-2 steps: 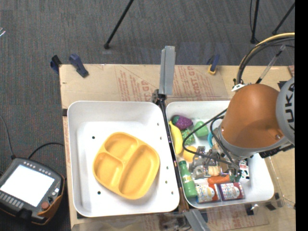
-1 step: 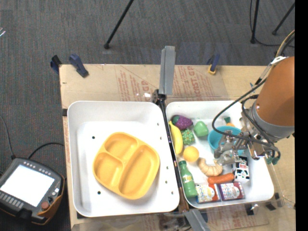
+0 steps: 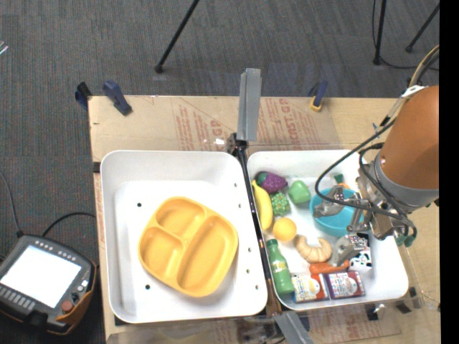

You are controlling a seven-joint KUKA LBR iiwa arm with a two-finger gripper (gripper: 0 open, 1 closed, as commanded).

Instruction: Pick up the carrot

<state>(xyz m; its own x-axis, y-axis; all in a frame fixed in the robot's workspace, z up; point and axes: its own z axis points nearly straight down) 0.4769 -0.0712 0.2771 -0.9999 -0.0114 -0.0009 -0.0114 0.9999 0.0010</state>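
The carrot [image 3: 328,268] lies in the right bin [image 3: 391,282], near its front wall, long axis running roughly left to right with a slight upward tilt toward the right; a croissant [image 3: 314,248] sits just behind it and two small snack packets [image 3: 330,287] just in front. The gripper [image 3: 353,248] hangs just above and to the right of the carrot's right end, beside the blue bowl [image 3: 334,217]. Whether its fingers are apart or together cannot be told here.

A robotics lab: grey carpet [image 3: 86,41], tripod legs [image 3: 183,24], clamped cardboard bench [image 3: 179,120], teach pendant [image 3: 43,282].
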